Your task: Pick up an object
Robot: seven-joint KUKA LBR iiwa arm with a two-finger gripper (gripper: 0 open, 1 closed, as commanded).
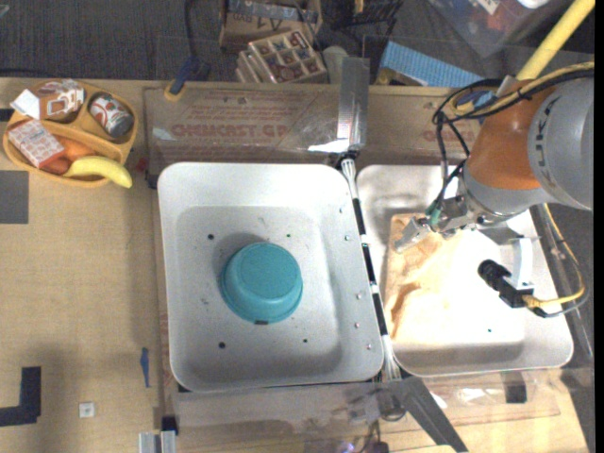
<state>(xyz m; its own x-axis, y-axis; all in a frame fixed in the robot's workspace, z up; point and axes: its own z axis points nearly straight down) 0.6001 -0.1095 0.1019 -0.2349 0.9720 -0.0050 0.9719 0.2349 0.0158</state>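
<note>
A teal bowl lies upside down in the middle of the left bin. A tan, translucent, cloth-like sheet lies crumpled along the left side of the right bin. My gripper is low over the sheet's upper left part, close to the right bin's left wall and touching or nearly touching the sheet. The grey arm with its orange band comes in from the upper right and hides the bin's far right corner.
A black plug on a yellow cable hangs over the right bin's floor, right of the sheet. A yellow dish of toy food with a banana stands on the bench at far left. Boxes and clutter sit beyond the bins.
</note>
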